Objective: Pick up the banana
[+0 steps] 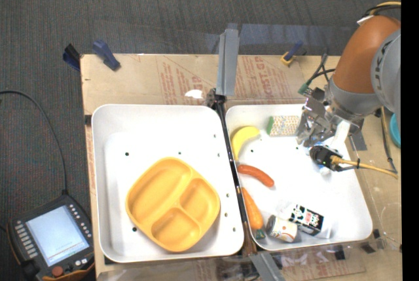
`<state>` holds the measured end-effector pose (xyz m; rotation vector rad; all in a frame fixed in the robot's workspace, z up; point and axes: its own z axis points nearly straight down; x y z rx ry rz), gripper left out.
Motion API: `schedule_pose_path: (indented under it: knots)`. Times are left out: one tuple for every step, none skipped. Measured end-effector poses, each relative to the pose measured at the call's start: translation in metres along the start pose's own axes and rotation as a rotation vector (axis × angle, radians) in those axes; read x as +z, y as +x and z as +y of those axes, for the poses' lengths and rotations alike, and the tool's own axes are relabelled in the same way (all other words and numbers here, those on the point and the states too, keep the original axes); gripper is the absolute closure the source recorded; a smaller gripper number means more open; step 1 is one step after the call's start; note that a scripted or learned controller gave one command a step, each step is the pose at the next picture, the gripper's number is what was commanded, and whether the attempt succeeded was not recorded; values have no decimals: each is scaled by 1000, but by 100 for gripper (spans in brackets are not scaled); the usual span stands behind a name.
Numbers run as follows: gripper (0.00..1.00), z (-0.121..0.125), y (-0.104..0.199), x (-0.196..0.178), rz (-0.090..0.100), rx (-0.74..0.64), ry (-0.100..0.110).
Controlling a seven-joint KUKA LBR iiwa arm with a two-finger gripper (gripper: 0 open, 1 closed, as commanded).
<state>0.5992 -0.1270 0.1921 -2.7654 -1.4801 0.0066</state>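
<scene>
So the banana [245, 138] we're after sits in the right bin [353, 191], tucked up against the left wall near the back; it lies flat and curved, with nothing on top of it, so it looks free to lift. Just below it there's a hot dog sausage [256, 175] lying slantwise, and below that a carrot [253, 207] hugging the same wall; things seem to have slid toward that divider, which could leave little finger room on the wall side. A small green-and-white packet [283, 125] rests beside the banana at the back wall.

The gripper [314, 131] hangs over the back right part of the same bin, well apart from the banana; we can't tell how its fingers stand, since the wrist and cables crowd that spot, and we see nothing held there.

Front of the bin holds a black-and-white carton [306, 217] and what's probably a small can [283, 228]; the labels are too small to read. The left bin [111, 122] carries a yellow divided plate [173, 204].
</scene>
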Motion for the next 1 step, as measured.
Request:
schedule_pose_path:
  knots:
    - [0,4,75,-22,1,-156,-4]
